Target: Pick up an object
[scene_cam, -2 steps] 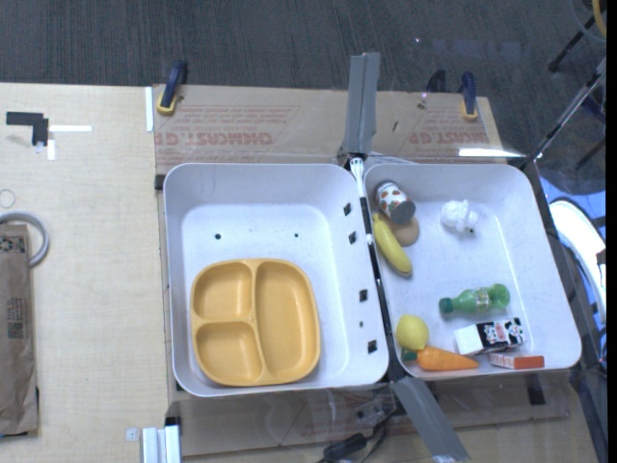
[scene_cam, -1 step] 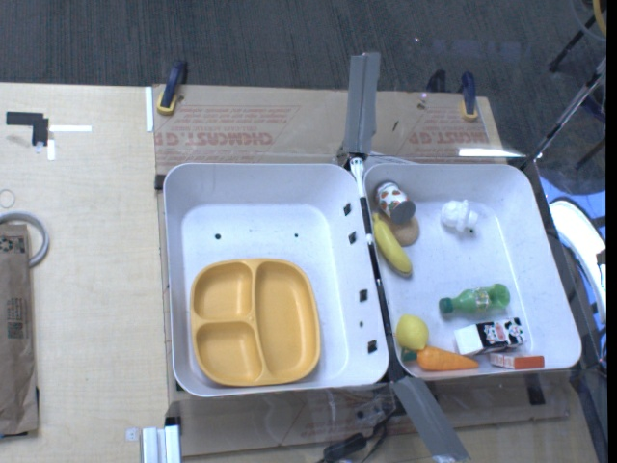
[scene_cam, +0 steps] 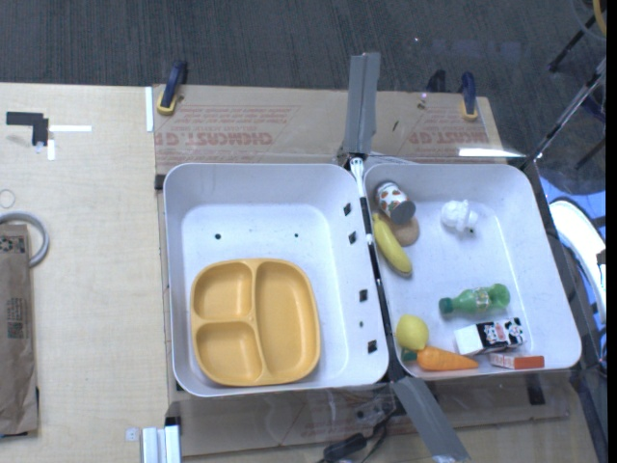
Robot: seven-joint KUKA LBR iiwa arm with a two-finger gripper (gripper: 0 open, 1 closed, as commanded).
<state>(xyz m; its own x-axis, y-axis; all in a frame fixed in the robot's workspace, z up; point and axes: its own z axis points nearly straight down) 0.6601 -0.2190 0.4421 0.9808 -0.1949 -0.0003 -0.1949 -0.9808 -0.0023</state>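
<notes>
No pick has begun: every candidate lies loose in the right bin, so the step in hand is choosing a target and coming down over it. Whether the gripper is apart or together I cannot tell.

The choices are a banana beside the dividing wall, with a small printed can just above it, a white crumpled lump, a green bottle lying on its side, a lemon, a carrot touching the lemon's lower edge, and a black-and-white carton with a flat red packet beside it. The left bin holds a yellow divided plate.

The bottle and the white lump stand clearest of their neighbours (likely the easier grabs); the lower corner is crowded and would call for a careful descent.

The cardboard sheet behind the bins carries red lettering, but it runs reversed and I cannot read it reliably. The can's and the carton's print is too small to make out.
</notes>
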